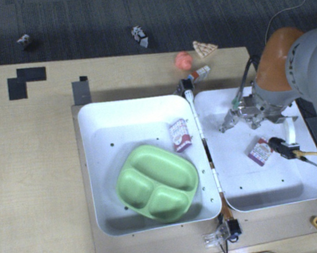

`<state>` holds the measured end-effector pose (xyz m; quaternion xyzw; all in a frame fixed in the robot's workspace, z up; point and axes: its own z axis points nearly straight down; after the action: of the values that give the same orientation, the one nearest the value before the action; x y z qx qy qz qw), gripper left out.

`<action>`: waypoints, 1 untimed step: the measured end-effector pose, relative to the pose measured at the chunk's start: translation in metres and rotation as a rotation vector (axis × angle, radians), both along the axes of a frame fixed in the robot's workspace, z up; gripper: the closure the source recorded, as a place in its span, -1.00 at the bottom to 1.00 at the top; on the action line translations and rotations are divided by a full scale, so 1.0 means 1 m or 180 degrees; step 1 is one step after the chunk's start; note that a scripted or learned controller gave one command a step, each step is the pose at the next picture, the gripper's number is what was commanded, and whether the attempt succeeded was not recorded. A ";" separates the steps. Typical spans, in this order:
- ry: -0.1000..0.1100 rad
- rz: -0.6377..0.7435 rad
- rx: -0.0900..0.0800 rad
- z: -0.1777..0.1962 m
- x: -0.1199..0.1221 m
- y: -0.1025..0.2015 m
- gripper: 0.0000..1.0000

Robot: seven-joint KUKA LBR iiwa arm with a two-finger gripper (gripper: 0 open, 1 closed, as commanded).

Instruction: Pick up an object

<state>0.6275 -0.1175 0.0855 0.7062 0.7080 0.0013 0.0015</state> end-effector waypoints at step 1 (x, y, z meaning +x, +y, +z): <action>-0.0009 0.0003 0.0001 0.001 -0.032 0.033 -1.00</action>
<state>0.5954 -0.0841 0.0867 0.7058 0.7084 0.0024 0.0024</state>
